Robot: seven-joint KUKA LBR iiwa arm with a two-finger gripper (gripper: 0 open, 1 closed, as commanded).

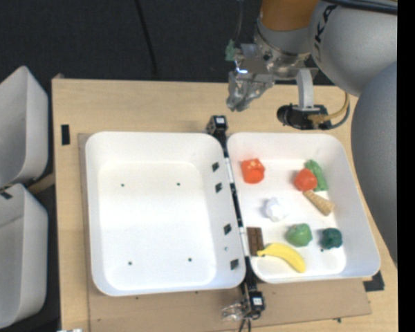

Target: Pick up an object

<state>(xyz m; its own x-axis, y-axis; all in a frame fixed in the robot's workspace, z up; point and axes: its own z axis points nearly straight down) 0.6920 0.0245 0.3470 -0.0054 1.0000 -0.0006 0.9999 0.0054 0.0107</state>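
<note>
Two white bins sit side by side: the left bin (pixel 104 268) and the right bin (pixel 356 254). One orange-red block (pixel 253 171), one red-and-green vegetable (pixel 310 177), one tan wedge (pixel 319 202), one white lump (pixel 274 209), one green pepper (pixel 299 234), one dark green piece (pixel 330 238), one banana (pixel 285 256), one brown bar (pixel 254 238)

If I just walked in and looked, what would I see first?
Probably the bright toy food in the right bin: a yellow banana at its near edge, an orange-red piece near the divider, and a red and green piece further right. Then the big grey arm with its orange band, whose gripper hangs above the bench beyond the bins.
</note>
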